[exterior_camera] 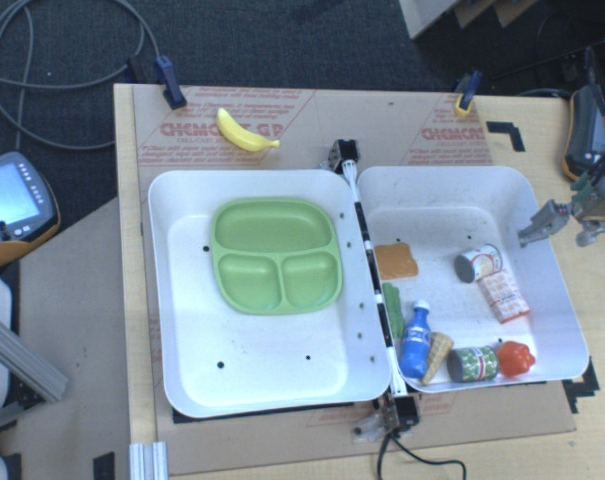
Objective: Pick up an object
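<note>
Camera view: end effector (560, 220) sits at right bin's (552, 298) far rim, grip state untellable, clear of bottle (415, 342), can (476, 264), toast (396, 261) clustered inside for picking.

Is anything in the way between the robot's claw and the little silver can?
Nothing visible. The gripper sits over the right bin's rim, and only bare white bin floor lies between it and the silver can.

Grey metal gripper (562, 223) with slim fingers (angular, bare metal), dark rounded arm housing behind
</note>
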Robot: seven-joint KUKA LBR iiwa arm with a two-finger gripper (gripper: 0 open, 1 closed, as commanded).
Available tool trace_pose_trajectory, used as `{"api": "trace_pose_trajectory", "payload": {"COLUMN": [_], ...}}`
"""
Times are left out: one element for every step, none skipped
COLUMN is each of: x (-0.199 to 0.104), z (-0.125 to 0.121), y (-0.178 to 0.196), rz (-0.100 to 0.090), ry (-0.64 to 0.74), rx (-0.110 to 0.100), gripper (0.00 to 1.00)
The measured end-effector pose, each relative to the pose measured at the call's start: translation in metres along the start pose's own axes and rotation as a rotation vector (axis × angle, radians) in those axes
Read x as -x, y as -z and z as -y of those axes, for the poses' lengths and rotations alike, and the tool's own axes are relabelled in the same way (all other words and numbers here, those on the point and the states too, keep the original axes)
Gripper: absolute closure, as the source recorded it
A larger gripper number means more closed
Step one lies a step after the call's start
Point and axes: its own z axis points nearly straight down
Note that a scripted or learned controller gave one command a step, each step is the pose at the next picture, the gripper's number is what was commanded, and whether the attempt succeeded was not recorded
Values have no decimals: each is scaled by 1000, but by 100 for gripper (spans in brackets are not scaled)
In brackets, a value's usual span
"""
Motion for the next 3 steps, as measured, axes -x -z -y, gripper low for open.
{"api": "trace_pose_trajectory", "payload": {"x": [-17, -55, -54], "z": [-36, -33, -33], "y": [-103, -172, -161], "rz": [-1, 5, 7], "ry": [1, 0, -1], "rx": [-2, 9, 13], "gripper": [0, 0, 100]}}
